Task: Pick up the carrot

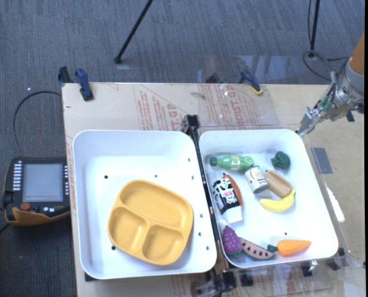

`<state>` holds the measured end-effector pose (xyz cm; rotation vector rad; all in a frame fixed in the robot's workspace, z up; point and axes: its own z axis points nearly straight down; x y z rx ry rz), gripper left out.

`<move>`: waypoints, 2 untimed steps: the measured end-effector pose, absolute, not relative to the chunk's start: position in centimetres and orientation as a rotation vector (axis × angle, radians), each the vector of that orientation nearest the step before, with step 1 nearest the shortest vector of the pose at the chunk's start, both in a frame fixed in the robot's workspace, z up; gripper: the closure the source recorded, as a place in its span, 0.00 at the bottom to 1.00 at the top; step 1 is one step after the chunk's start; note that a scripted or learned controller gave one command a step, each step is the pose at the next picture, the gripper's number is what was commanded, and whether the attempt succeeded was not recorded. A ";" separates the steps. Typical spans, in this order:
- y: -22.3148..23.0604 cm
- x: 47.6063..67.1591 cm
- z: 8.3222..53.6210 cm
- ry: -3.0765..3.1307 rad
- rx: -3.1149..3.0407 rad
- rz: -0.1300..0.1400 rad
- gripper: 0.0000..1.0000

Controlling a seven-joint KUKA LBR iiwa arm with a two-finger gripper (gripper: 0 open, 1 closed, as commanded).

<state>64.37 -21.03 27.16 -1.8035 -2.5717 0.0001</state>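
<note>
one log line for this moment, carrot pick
stage: approach | gripper: above right bin's far right corner | carrot: near edge of right bin, beside watermelon slice | grasp: not yet

The brown cardboard sheet lying on the worktop carries red printed lettering, seen upside down and too blurred to make out. The small black-and-white carton in the right-hand white bin bears a label, likewise unreadable.

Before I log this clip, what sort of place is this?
Most likely a robotics lab: a carpeted floor with tripod legs, a teach pendant beside the bench, and toy food such as a carrot in a white bin.
</note>
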 end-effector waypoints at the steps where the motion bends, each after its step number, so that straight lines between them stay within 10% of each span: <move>1: -12.3 64.4 18.2 -2.830 -1.345 -0.001 1.00; 2: -12.3 64.5 19.2 -2.832 -1.347 -0.003 1.00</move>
